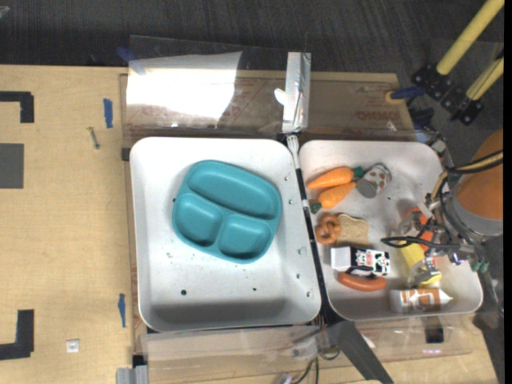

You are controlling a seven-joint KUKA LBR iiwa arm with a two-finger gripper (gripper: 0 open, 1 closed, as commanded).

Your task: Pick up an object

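Camera view: smooth teal sectioned tray [226,210] in left bin [152,238]; jaws [424,242] state unclear

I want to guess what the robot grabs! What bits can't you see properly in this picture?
- Gripper, camera view: lost among wires and toys, so its grip is unclear.
- Yellow object: partly covered by the gripper, kind unclear.
- Small bottle: label too small to read.
- Arm: cut off by the right edge.
- Grey toy beside the carrots: too small to identify.
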